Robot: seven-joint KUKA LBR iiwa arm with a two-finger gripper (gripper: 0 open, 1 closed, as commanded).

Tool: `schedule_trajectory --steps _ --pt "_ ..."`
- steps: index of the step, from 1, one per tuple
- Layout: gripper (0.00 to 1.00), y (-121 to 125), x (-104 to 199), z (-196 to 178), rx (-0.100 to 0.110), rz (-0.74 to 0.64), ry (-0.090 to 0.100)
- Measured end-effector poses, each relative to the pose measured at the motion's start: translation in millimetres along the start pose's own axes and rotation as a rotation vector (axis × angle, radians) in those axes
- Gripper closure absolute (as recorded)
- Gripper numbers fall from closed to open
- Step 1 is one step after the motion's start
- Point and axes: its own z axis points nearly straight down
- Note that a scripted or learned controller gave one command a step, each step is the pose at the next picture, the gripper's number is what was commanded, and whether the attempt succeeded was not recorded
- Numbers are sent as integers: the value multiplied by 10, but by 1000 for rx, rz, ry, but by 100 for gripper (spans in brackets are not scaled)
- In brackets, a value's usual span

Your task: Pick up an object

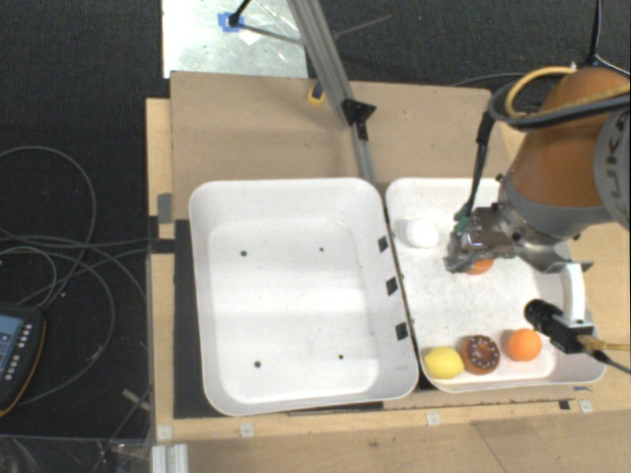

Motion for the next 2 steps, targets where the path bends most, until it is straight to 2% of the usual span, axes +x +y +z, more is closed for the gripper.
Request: schedule_trajectory --steps 2 --pt "100 135 1027 122 1 0 1"
